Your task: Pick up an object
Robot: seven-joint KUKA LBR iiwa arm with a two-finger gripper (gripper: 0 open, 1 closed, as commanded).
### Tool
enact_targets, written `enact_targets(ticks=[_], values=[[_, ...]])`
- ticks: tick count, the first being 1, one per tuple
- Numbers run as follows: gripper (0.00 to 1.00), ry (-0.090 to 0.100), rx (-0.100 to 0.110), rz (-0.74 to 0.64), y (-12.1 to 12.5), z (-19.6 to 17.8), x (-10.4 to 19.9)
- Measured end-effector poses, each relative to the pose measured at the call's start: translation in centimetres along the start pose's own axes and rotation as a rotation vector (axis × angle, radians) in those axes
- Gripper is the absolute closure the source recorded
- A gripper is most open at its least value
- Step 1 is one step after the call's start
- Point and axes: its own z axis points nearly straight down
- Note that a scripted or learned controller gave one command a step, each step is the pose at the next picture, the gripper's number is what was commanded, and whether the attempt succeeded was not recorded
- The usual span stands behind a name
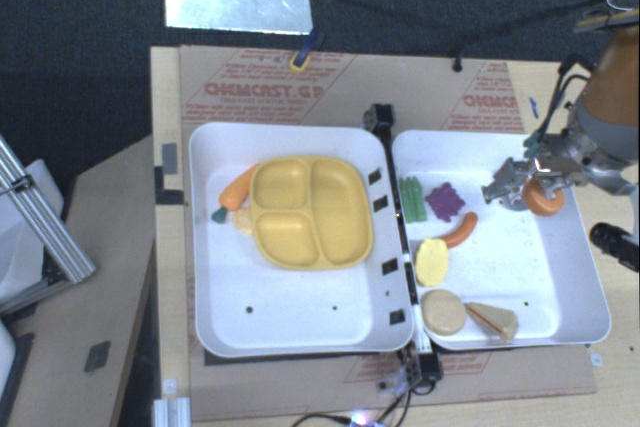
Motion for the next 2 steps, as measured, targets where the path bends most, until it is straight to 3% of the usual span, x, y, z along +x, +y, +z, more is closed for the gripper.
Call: enact_targets(ticks=[1,2], values=[[0.0,-0.002,-0.011,-0.002,0.2,-0.5,0.0],[0.0,-0.001,-0.006,-0.001,-0.7,5.0,0.2]])
